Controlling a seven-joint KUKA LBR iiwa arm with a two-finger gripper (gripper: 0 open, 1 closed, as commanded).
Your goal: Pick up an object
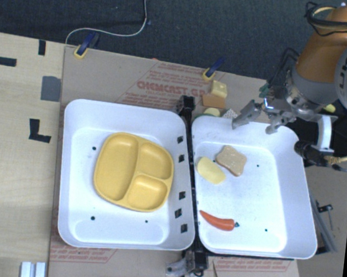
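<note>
The right bin (pixel 291 199) holds a tan slice of bread (pixel 231 160), a pale yellow lump (pixel 210 170) just left of it, and a red chili pepper (pixel 217 221) near the front. My gripper (pixel 258 119) hangs above the bin's back rim, open, its two grey fingers (pixel 245 115) spread apart with nothing between them. It is behind and to the right of the bread, well above it.
A yellow divided plate (pixel 133 172) lies in the left bin (pixel 77 154). Behind the bins, on the cardboard, sit small food blocks (pixel 215 94) and a green piece (pixel 211 112). Black clips line the divider between the bins.
</note>
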